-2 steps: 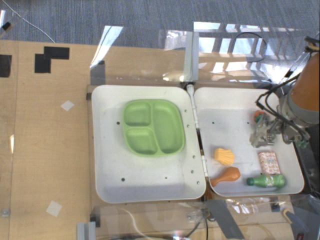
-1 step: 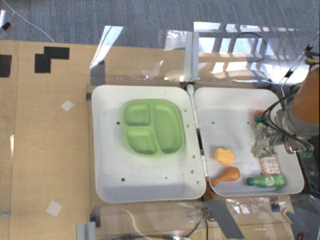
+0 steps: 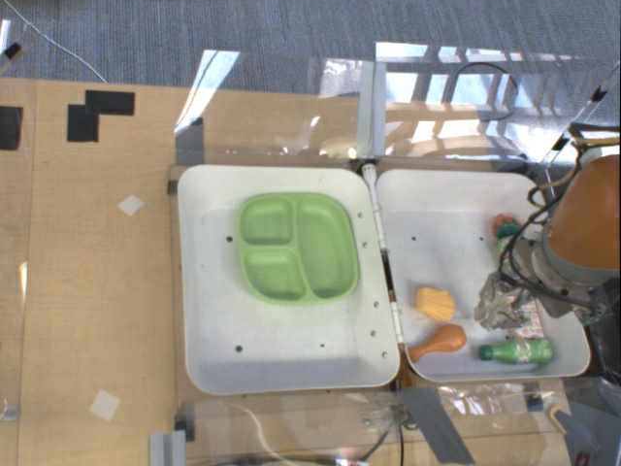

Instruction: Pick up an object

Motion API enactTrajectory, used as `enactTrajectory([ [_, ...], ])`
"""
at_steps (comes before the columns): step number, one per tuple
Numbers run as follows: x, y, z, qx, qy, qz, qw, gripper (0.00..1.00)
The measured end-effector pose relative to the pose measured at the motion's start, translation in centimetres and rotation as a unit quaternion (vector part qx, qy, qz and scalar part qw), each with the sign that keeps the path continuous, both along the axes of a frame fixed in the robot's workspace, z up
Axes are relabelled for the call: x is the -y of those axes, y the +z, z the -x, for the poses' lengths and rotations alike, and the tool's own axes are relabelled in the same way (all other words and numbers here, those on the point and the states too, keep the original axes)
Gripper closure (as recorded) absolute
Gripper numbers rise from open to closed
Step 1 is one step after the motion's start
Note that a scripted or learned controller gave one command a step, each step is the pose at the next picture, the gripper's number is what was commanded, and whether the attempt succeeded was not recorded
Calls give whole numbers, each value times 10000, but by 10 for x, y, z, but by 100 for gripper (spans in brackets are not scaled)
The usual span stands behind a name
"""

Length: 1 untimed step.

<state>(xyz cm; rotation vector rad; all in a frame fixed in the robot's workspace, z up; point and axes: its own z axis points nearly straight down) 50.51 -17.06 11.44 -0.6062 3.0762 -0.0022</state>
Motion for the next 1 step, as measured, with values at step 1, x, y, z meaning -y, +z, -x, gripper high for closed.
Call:
enactTrajectory([
  [1,-40,69,-16,30,-1194,-9,9928,100],
])
